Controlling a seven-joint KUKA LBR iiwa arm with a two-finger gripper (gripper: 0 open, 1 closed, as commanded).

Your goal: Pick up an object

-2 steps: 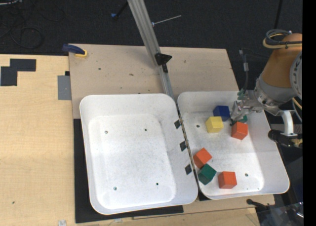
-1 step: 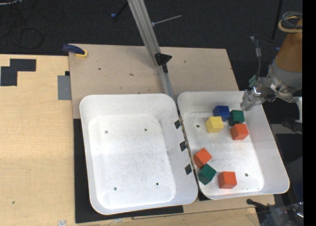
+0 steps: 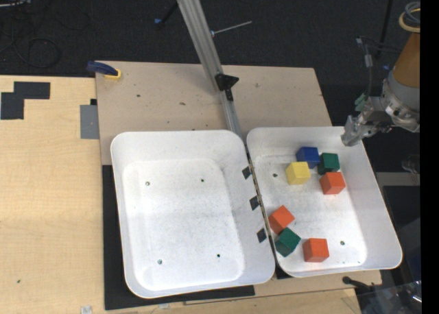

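Note:
The right bin (image 3: 357, 240) holds several small cubes. A blue cube (image 3: 308, 155), a yellow cube (image 3: 298, 172), a green cube (image 3: 330, 162) and an orange cube (image 3: 333, 182) cluster near its far side. Nearer the front lie an orange cube (image 3: 281, 217), a green cube (image 3: 287, 241) and another orange cube (image 3: 315, 249). My gripper (image 3: 352, 131) hangs over the bin's far right rim, up and to the right of the green cube, with nothing seen in it.
The left bin (image 3: 137, 168) sits beside the right one. A slanted aluminium rail (image 3: 202, 38) rises from between the bins toward the back. A blue and yellow clamp (image 3: 104, 70) lies at the board's far left corner.

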